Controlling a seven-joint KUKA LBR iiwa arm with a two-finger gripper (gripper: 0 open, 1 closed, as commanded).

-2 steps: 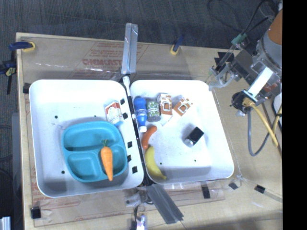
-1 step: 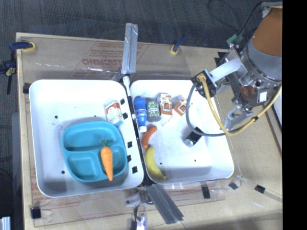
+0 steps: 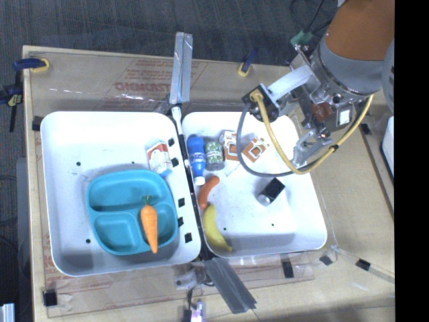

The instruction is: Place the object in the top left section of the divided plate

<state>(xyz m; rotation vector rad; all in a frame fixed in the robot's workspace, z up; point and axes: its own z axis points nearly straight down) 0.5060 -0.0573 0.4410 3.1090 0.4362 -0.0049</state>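
In the camera view, a carrot (image 3: pixel 149 228) lies on the blue divided plate (image 3: pixel 114 200) in the left bin (image 3: pixel 67 146), over the plate's right-hand section, with its tip passing the near rim. The gripper (image 3: pixel 271 192) hangs right of the plate, over the right bin (image 3: pixel 301 227); its grip seems empty, though I cannot tell how wide.

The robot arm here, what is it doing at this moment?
The grey arm reaches over the right bin, where a banana, a bottle and small packages lie. The blue divided plate sits in the left bin, with a carrot resting across its right side.
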